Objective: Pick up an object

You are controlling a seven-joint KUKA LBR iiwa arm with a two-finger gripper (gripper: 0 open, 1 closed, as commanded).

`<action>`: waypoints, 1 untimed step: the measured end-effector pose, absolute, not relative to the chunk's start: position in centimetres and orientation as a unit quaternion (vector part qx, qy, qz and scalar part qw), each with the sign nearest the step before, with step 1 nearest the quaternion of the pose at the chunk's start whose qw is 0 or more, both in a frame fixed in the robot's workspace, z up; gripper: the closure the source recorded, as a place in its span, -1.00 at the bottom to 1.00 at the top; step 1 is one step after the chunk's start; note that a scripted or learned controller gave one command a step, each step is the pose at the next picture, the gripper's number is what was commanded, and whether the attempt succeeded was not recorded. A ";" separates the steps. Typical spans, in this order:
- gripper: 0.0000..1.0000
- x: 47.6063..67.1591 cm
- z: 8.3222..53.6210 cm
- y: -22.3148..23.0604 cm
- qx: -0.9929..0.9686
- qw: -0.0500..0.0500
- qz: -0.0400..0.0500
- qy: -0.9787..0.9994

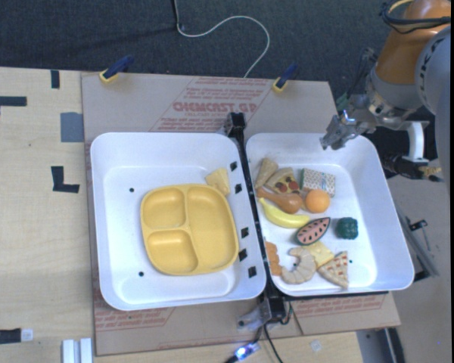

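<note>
The bench [30,225] fills the frame, pale wood with black marks at left, a cardboard sheet [204,104] on top clipped at its far edge. Dark carpet [76,13] runs across the top, a white cable [227,29] looping over it. The left bin [110,157] carries a yellow divided tray [188,228], a pale food wedge [219,179] touching its upper right corner. The right bin [378,203] holds the toy food: a banana [282,216] with its long axis running from upper left to lower right, an orange [317,200] just beside it, a watermelon slice [312,231] and a green piece [346,228] below. The arm [408,51] sits upper right. The pincer [336,138] hovers over the right bin's far rim; whether it's spread or pressed together, I cannot tell.
</note>
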State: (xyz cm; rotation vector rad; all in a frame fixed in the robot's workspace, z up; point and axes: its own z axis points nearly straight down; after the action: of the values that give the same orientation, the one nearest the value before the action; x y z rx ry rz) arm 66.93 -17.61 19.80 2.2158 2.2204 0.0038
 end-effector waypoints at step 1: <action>1.00 67.0 22.7 -17.5 0.707 0.001 0.001 0.708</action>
State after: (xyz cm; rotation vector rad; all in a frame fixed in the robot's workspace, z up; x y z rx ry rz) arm 67.02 -17.53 22.66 2.2180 2.2218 0.0029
